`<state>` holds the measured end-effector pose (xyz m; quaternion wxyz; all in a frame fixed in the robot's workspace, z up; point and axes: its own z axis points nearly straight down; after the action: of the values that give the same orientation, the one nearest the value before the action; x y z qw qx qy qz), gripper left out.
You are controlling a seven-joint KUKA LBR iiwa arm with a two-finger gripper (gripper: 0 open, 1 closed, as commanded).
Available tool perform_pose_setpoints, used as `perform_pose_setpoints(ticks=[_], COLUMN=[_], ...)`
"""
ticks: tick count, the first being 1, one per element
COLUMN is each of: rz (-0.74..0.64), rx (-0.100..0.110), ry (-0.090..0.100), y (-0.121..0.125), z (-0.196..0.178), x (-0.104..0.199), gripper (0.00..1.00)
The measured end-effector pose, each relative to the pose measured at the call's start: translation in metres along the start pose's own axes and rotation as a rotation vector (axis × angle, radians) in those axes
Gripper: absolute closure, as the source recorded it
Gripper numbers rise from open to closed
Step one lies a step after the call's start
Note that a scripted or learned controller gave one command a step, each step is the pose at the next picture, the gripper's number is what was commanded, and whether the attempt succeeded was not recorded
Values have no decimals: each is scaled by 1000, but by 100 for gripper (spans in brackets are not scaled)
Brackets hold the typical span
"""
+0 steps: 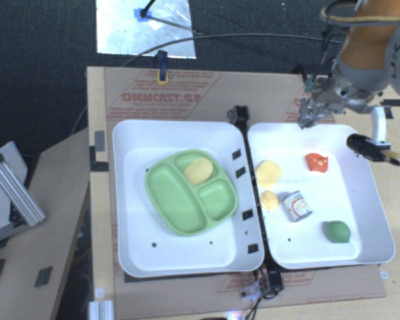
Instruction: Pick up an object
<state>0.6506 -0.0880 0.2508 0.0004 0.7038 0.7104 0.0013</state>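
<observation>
1. A green ball is sitting nearest the camera, close to the front right corner of the right bin.
2. A small can is lying on its side just left of it, touching or almost touching a little yellow piece; a bigger yellow lump is resting behind that, near the divider, and a red block is sitting apart toward the back.
3. A green divided plate is lying in the left bin, carrying a yellow lump in one rear compartment.
4. The tool is hanging over the right bin's back rim, away from every object and grasping nothing; whether it is released or clenched I cannot tell.
5. Nothing is being lifted yet, so the pick looks barely begun.
6. Risks, as I judge them: the can may roll off the tips, the ball may squirt sideways, and closing on the crowded can and yellow piece may shove one away; descending where it hangs now would be hitting the rim.
</observation>
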Motion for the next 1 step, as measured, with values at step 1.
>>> perform_pose_setpoints(ticks=[1], rz=[0], rx=[1], ry=[0], y=[7], z=[13], x=[49], gripper=[100])
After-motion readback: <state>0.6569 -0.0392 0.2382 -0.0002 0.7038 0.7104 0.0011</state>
